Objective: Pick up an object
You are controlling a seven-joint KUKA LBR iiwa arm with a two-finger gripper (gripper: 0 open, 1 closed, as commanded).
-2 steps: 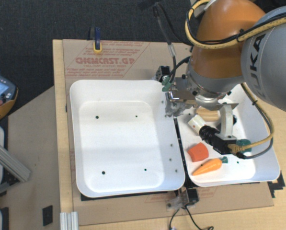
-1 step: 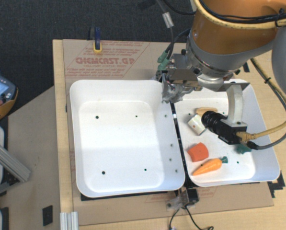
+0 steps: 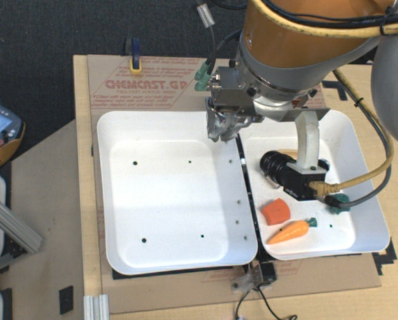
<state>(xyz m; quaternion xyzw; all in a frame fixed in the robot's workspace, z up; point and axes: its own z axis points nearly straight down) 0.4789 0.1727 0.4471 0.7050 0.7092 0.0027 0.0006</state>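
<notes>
Task's thing: nothing is singled out; two candidates lie in the right bin, an orange-red block and a toy carrot.
Where they lie: the block is at about 8 o'clock from the bin's middle. The carrot is just beside it at 7 o'clock, near the front wall, with its green top pointing to 3 o'clock.
Gripper: the gripper hangs over the far end of the divide between the two bins, at 11 o'clock from the block and well apart from it.
Grip: whether it is released or clenched cannot be told from this slant; nothing shows in its grasp.
Block, handling: it looks small, light and stiff, with flat sides. Closing on two opposite faces should hold, and there seems little risk of crushing it.
Carrot, handling: probably light, smooth plastic or rubber. Its taper could let it squirt out, so take it across the thick middle, not at the tip or the leaves.
Crowding: block and carrot sit close together, so reaching for one may nudge the other.
Hidden: the arm covers the far part of the right bin, and anything under it is unseen.
Hard to make out: the materials are a guess.
Left bin: bare white floor on the table.
</notes>
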